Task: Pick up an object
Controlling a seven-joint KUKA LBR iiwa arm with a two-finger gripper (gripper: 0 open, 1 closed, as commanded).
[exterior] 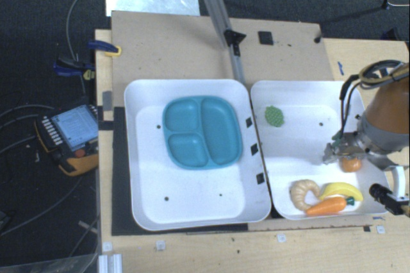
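The arm (384, 113) comes in over the right edge of the counter (173, 41) and drops into the right bin (301, 99), its pincer (339, 153) low against the bin's right wall. The metal tips are a small blur from here, and I cannot tell whether they are spread or closed. Just beside them, touching or nearly so, sits a small orange ball-like object (350, 165); nothing shows it clasped.

Along that bin's near edge three toys crowd together: a pale curved croissant shape (303, 191), a yellow banana (342, 190) and an orange carrot (327, 206) lying across the front of them. A green textured round piece (274, 116) rests alone toward the bin's far left corner, well apart from everything else. The middle of this bin's floor is open white between the green piece and the pincer.

The left bin (192, 201) carries a blue divided plate (202, 132) set toward its far edge, leaving a broad bare stretch along the near edge and both near corners.
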